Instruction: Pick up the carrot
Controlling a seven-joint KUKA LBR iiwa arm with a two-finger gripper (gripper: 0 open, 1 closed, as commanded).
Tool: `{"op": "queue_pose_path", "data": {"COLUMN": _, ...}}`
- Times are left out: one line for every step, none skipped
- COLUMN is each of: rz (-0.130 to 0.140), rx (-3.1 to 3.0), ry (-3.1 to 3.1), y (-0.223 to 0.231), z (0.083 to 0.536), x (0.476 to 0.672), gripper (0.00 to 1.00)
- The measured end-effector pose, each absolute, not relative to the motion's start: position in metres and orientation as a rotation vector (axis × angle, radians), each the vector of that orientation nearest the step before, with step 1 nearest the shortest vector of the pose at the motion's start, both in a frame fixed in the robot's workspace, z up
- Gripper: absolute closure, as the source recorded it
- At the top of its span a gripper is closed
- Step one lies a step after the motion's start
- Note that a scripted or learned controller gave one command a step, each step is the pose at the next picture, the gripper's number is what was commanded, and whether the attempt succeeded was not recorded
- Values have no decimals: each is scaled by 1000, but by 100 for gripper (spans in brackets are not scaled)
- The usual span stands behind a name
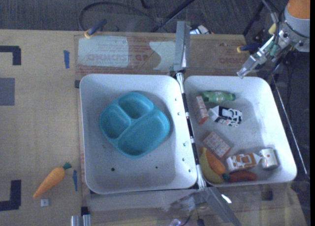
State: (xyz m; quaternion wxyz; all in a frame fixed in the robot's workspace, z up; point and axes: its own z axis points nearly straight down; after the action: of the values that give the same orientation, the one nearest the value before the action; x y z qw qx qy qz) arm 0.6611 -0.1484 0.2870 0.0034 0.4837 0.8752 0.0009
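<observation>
- Wooden table (39, 72) carries two white bins; the left bin (93, 171) holds a blue divided plate (134, 123).
- One carrot (49, 181) lies outside the bins, near the table's front left corner; another orange, carrot-like piece (215, 162) sits against a banana (207, 171) in the right bin (283, 121).
- Hand (248, 67) hovers above the right bin's back edge; whether it is wide or narrow, I cannot tell.
- Risk: clutter there could make a grasp catch the banana instead.

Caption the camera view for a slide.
End effector poised above right white bin; small orange carrot lies near its front-left corner.
</observation>
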Motion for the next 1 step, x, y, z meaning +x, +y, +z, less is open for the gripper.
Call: {"op": "queue_pose_path", "data": {"rz": 1, "rx": 1483, "ry": 2760, "y": -225, "z": 316, "x": 667, "gripper": 0}}
